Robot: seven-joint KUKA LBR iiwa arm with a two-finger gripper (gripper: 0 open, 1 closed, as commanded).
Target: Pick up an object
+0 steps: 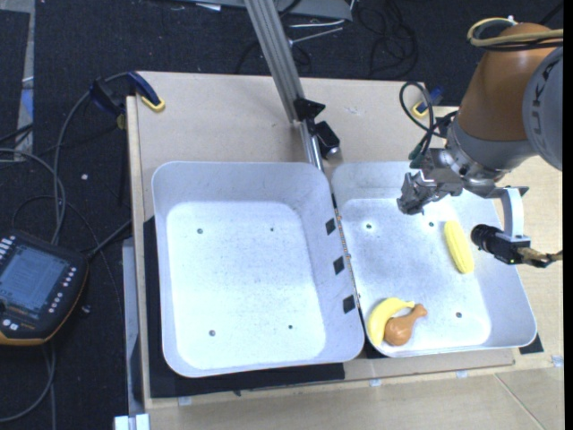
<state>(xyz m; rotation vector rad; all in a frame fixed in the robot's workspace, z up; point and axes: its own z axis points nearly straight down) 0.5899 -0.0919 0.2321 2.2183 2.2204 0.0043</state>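
White bins side by side: left bin (242, 267), right bin (403, 249). Grey arm (510, 88) reaching in, letters "UK" legible on its side. Gripper (414, 195) over right bin's far part; opening impossible to tell. Near corner: banana (387, 313) touching drumstick (403, 324). Right side: corn (458, 245).

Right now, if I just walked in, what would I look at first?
Probably the big grey and orange robot arm reaching in from the right, its pincer hanging over the right bin. Next, the bright toys in that bin: a yellow corn cob near its right side, and a banana touching an orange chicken drumstick at the front edge.
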